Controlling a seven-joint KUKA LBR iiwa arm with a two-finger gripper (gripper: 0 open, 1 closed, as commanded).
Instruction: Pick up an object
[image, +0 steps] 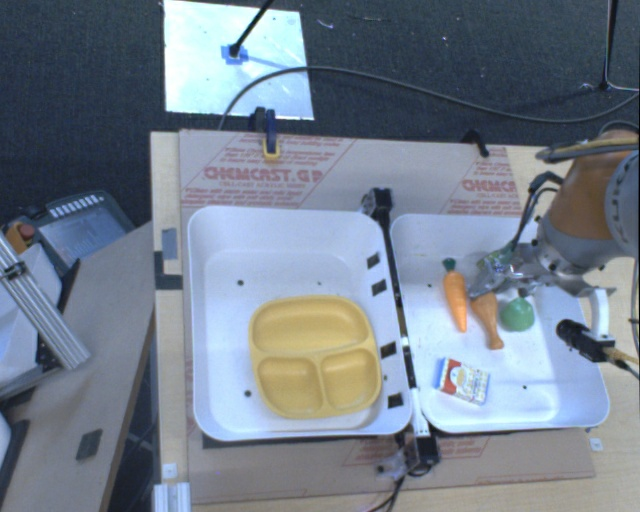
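Observation:
The right bin (575, 400) holds an orange carrot (455, 299) with a green top, a tan drumstick-shaped piece (488, 320), a round green object (518, 315) and a small red-and-white box (462, 381). My gripper (500, 272) reaches in from the right and hangs low over the bin's middle, just above the upper end of the drumstick piece and between the carrot and the green object. The gripper's metal body hides its tips, and nothing is visibly held.
A yellow divided plate (315, 355) lies in the left bin (215, 300). A black divider (392, 300) runs between the bins. The arm's orange band (590, 190) and a black part (583, 340) overhang the right bin's right side.

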